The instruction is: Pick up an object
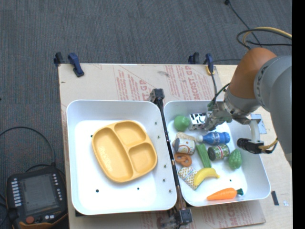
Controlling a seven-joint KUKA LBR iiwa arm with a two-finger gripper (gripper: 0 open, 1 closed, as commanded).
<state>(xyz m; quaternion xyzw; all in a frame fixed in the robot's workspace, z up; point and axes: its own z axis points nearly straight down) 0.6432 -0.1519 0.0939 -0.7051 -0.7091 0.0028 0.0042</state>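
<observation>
Camera view: end effector (208,120) low over the black-and-white box (196,119), nothing lifted; its state unreadable.

Bench (119,82): two white bins side by side, left bin (76,123), right bin (259,175).

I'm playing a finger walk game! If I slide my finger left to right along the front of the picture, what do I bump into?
Grey control pad → yellow divided plate → banana → orange carrot.
</observation>
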